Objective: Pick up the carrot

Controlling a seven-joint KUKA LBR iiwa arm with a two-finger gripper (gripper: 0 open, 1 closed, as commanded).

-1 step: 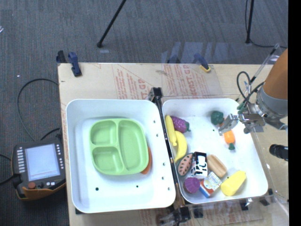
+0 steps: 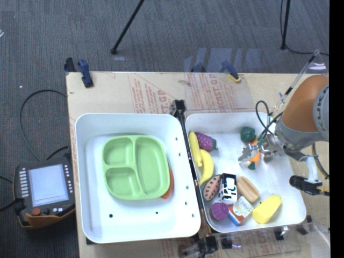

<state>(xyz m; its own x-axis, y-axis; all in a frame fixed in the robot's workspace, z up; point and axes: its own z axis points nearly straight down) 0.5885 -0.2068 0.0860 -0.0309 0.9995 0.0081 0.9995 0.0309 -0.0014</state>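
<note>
Orange carrot (image 2: 255, 158) located in right bin (image 2: 299, 208), far-right part, directly at jaws (image 2: 251, 157) of grey arm (image 2: 303, 114) entering from right. Carrot seen between the two metal fingers (image 2: 246, 155), tilted, lower tip pointing toward near-left. Jaws narrowed around carrot; contact with bin floor not determinable.

Orange band of arm positioned above wrist, at right edge of scene, above right bin. Black cables looped beside wrist.

Right bin contents:
- Dark green item (image 2: 248, 134) just far of jaws, apart from carrot.
- Purple grapes (image 2: 206, 141) at far-left, touching yellow banana (image 2: 200, 162) lying along left wall.
- Watermelon slice (image 2: 212, 187) near banana's near end.
- Black-and-white carton (image 2: 229, 188) just right of watermelon slice.
- Hot dog bun (image 2: 248, 187) right of carton.
- Purple item (image 2: 219, 211) at near-left corner.
- Small red-and-white box (image 2: 239, 208) beside purple item.
- Yellow item (image 2: 267, 209) at near-right.

Left bin (image 2: 91, 219) contents:
- Green divided plate (image 2: 136, 167) with three compartments, centred.
- Orange-red item (image 2: 169, 186) partly hidden under plate's right edge; identity not determinable.

Both bins set side by side on cardboard-covered worktop (image 2: 134, 90), inner walls touching. Blue clamp (image 2: 84, 71) at far-left corner of worktop; yellow clamp (image 2: 234, 77) on far edge.

Handheld control pendant (image 2: 44, 190) with lit screen on carpeted floor, left of worktop, cable attached. Tripod legs (image 2: 131, 18) on floor beyond worktop.
</note>
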